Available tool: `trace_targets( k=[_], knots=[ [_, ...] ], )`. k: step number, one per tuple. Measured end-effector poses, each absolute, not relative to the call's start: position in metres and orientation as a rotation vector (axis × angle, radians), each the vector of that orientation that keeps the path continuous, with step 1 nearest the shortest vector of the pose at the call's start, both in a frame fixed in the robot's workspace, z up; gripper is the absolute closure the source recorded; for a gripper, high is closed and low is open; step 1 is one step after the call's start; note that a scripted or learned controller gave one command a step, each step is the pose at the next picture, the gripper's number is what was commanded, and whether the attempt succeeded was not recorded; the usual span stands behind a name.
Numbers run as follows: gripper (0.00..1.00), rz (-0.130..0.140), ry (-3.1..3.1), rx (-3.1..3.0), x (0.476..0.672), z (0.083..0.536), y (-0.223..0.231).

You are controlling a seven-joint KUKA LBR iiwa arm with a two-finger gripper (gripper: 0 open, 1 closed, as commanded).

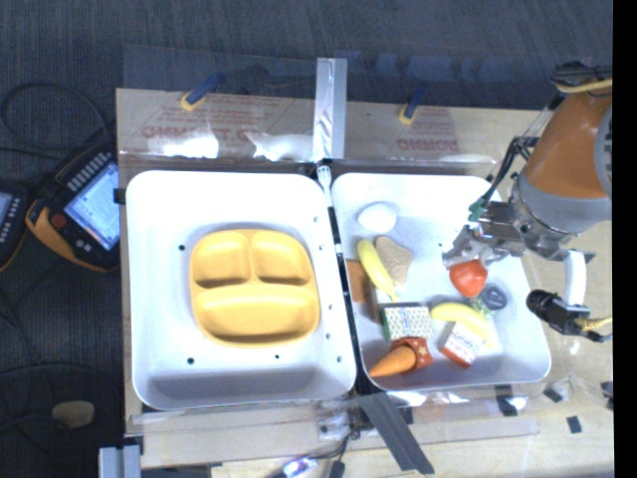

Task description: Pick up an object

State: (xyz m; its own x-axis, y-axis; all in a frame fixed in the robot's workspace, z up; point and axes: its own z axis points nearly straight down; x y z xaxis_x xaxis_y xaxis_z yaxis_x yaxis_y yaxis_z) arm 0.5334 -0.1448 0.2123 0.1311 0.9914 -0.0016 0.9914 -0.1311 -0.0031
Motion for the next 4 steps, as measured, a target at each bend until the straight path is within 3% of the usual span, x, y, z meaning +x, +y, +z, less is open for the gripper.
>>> trace_targets(
  k=[1,2,3,4],
  knots=[
    [1.0,-0.003,-2.182,-2.264,0.533,0.093,-0.135],
    [0.0,-0.002,-2.182,-2.262,0.533,0.092,-0.135],
    [0.0,-0.053,-2.246,-2.203,0.503,0.097,-0.174],
    [0.0,-0.01,-2.348,-2.101,0.488,0.109,-0.161]
  ],
)
